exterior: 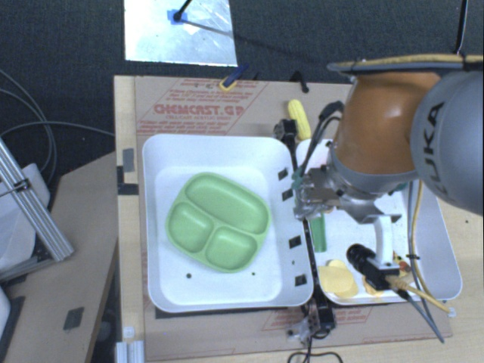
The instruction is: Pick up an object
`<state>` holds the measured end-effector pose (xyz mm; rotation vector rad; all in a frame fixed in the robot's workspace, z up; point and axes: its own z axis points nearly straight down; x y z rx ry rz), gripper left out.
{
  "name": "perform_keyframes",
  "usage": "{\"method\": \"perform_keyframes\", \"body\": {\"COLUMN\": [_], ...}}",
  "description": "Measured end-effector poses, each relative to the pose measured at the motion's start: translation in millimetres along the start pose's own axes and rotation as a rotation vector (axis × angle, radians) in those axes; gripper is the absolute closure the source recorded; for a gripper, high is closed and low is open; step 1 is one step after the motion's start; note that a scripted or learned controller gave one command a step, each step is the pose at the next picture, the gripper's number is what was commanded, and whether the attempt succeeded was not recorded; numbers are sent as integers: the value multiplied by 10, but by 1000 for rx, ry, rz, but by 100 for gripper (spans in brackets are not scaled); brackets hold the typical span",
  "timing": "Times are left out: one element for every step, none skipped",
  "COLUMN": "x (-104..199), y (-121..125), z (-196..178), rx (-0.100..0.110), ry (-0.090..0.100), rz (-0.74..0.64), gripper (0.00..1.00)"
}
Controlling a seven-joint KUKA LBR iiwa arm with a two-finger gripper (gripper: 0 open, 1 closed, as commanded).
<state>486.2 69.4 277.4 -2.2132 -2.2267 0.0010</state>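
Cardboard (197, 108) printed in red covers the bench under two glossy white bins; the left bin (159, 157) holds a matte green plate (218, 221) with three rounded compartments. In the right bin (442, 263), the gripper (311, 203) sits at the top end of a slim green stick (318, 234) (whether it grips cannot be told), near a smooth yellow lump (340, 280).

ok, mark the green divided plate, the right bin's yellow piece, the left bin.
green divided plate (227, 203), camera view, floor of its largest compartment.
yellow piece (339, 279), camera view, its top face.
left bin (168, 165), camera view, bare floor.
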Motion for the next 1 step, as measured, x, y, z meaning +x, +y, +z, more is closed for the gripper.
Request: {"method": "perform_keyframes", "body": {"x": [171], "y": [5], "z": [-5], "rx": [-3], "ry": [0], "rz": [1], "gripper": [100]}}
